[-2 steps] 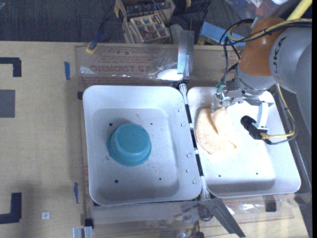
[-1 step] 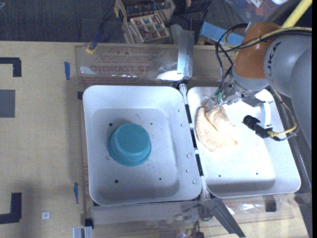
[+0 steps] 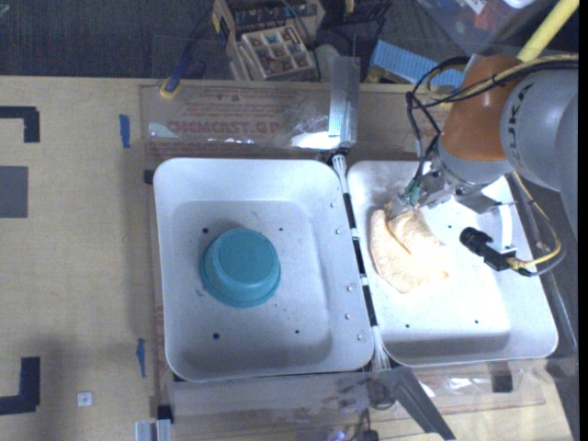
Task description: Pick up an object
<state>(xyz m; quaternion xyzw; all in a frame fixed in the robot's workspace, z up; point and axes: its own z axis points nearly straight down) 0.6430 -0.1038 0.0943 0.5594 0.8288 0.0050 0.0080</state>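
The sponge (image 3: pixel 407 251) lies in the right bin (image 3: pixel 478 324) with its long axis running from upper left to lower right, and my gripper (image 3: pixel 411 197) sits at its upper end (grip state I cannot tell), while the left bin (image 3: pixel 184 191) holds a teal bowl (image 3: pixel 241 265).

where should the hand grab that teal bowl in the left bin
The round teal plastic bowl looks to sit upside down, wide rim flat on the left white bin. Probably best: come straight from above and pinch across the raised base, since the rim offers no gap underneath.
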